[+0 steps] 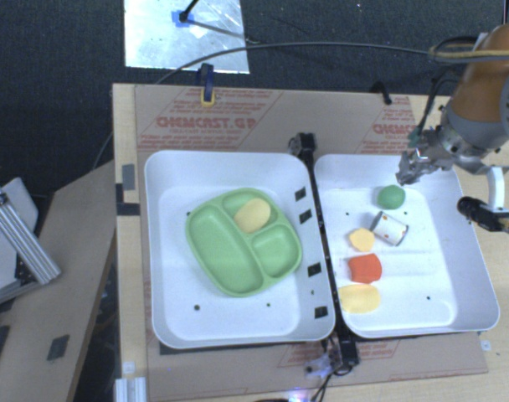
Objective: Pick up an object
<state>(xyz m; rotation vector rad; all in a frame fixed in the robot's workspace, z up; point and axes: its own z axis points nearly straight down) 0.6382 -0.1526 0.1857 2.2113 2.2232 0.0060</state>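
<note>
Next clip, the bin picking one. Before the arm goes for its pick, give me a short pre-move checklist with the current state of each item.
1. Pickable things in the right white bin: ok, round green ball, small silver can on its side, yellow piece, orange-red block, pale yellow lump.
2. Gripper near a target: ok, just up-right of the ball.
3. Finger opening: cannot tell.
4. Ball free of neighbours: ok, apart from the can.
5. Green divided plate holding a yellow lump in the left bin: ok, away from the arm.
</note>
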